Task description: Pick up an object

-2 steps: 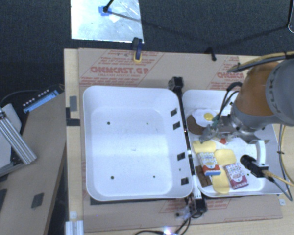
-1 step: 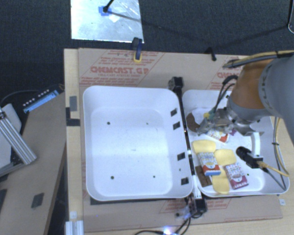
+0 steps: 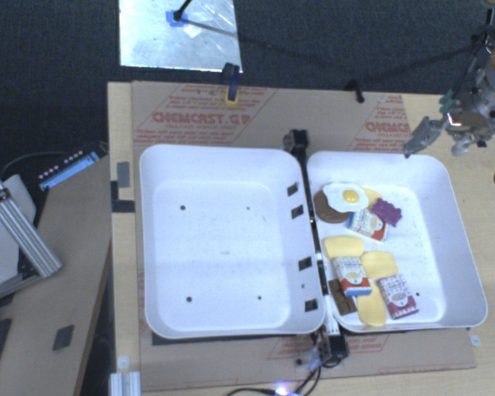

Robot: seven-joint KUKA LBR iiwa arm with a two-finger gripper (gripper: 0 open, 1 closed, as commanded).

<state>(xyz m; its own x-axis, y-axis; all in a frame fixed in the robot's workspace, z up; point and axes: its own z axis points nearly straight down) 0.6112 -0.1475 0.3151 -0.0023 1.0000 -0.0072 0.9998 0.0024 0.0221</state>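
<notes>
I have the gripper [image 3: 441,134] hanging with jaws spread wide and holding nothing above the right bin's [image 3: 445,221] far right corner, clear of the toy food [image 3: 365,250] heaped along its left edge.

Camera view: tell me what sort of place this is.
Probably a robot grasping test bench: two shallow white plastic bins side by side on cardboard, small toy food pieces in the right one, the arm's claw above.
</notes>
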